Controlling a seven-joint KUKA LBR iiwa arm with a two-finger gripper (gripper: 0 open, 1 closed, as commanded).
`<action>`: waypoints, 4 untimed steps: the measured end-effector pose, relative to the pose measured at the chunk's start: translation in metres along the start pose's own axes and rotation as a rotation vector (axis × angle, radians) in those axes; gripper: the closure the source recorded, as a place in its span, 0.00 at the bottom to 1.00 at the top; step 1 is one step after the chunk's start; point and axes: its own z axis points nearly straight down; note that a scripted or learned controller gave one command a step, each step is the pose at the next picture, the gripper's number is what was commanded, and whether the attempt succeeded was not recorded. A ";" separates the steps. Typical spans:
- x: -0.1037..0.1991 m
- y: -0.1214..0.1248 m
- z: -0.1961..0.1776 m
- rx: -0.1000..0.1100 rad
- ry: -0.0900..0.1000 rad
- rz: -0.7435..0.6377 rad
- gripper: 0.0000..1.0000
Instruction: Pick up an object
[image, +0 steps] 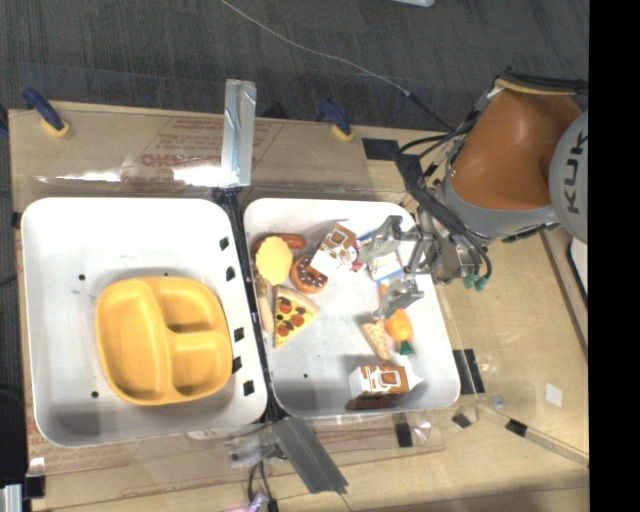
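From the overhead camera view, the tool (392, 272) is hanging low inside the right bin (330, 395), its two fingers (403, 294) looking spread apart with nothing pinched between them. Just below the tool, an orange toy (399, 326) is lying against a pale wedge (377, 340); this seems the likeliest thing to pick. Further below, a small brown carton (381, 381) is sitting near the bin's rim. To the tool's left are a small box (339, 242), a donut (309, 277), a yellow round piece (273, 260) and a pizza slice (291, 316). Far to the left, a yellow divided tray (164, 339) is resting in the left bin (60, 225).

The step looks like the approach: the tool is being positioned and needs to drop over the orange toy, then close. Faint red print on the table's (520, 380) cardboard is too blurred to read; part of a "KU" mark is showing on the arm (515, 150).
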 end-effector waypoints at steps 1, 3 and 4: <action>0.020 -0.048 0.149 0.003 -0.010 -0.189 0.00; -0.028 -0.024 0.009 0.003 -0.013 0.024 1.00; -0.082 -0.022 0.071 -0.001 0.000 0.141 1.00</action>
